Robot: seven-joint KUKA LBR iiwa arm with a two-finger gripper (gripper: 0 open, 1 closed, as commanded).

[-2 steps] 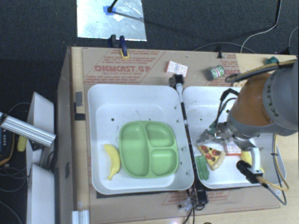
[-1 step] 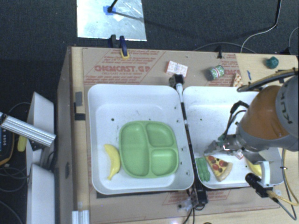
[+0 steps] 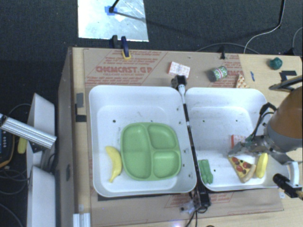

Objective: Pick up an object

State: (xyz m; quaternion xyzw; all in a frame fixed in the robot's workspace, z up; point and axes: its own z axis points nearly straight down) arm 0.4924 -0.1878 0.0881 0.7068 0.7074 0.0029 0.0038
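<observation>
The right bin [image 3: 222,109] holds a pizza slice toy [image 3: 241,167], a small yellow piece [image 3: 261,165], a green pickle-like piece [image 3: 205,170] by its left wall, and a small red and white item [image 3: 236,140]. My gripper [image 3: 241,148] reaches in from the right and sits low over the bin's right part, just above the pizza slice and beside the red and white item. Nothing shows held in it. The orange band of the arm [image 3: 286,122] hangs over the bin's right rim.
The left bin [image 3: 102,103] carries a green divided plate [image 3: 151,151] and a yellow banana [image 3: 113,163] at its left. On the board behind the bins lie a small green can [image 3: 218,73], a white card [image 3: 179,69] and a teal ball [image 3: 276,63].
</observation>
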